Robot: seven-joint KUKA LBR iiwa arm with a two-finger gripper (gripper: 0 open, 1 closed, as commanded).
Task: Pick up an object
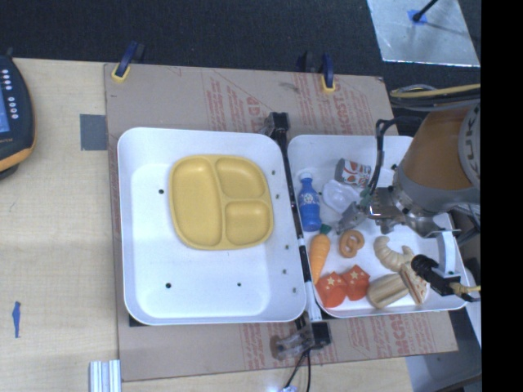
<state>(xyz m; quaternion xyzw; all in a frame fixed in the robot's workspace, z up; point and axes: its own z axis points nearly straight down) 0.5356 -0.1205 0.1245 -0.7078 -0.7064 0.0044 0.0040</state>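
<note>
Since no particular object is named by the task, the carrot is taken as a likely candidate, being well exposed. It lies in the right bin, against that bin's left wall, just below the blue bottle and just above the red strawberry pieces. Its long axis runs nearly parallel to the bin's left wall, with the green top directed toward the bottle and the tapered tip toward the strawberries. It is judged to be a light, rigid plastic toy with a smooth, somewhat slippery skin; a hold across the thicker upper half, with the closing direction set across the long axis, is recommended, since the taper may squeeze out of a hold near the tip. Limited clearance to the bin wall should be expected on one side. The gripper is seen near the bin's centre, beside a clear crumpled wrapper and above a small pretzel; how far it is open, and whether anything is held, cannot be told
</note>
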